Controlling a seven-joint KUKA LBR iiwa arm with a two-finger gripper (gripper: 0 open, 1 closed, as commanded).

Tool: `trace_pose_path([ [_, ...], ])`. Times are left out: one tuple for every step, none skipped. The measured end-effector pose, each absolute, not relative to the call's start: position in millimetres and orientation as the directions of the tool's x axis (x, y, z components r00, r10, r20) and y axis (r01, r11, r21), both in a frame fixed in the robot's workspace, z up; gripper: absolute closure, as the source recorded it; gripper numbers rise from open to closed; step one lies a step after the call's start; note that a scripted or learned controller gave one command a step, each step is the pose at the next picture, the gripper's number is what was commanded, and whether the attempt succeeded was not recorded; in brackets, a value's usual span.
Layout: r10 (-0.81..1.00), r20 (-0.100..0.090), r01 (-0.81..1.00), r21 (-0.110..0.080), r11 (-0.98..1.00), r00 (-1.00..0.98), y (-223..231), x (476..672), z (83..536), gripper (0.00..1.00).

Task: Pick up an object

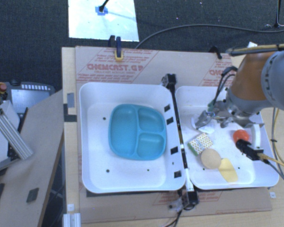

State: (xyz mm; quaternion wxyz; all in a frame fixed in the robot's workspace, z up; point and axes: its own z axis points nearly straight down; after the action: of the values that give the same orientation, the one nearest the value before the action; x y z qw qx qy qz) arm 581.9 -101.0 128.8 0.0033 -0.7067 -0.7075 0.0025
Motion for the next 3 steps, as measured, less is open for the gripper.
trace_pose_path([
  [1.000,0.001,1.000,-0.003,0.000,0.000,-101,582.0,80,0.00],
  [1.000,0.003,1.000,-0.003,0.001,-0.001,-100,583.6,91,1.00],
  [1.000,0.000,1.000,0.002,0.004,-0.004,-101,585.6,131,1.00],
])
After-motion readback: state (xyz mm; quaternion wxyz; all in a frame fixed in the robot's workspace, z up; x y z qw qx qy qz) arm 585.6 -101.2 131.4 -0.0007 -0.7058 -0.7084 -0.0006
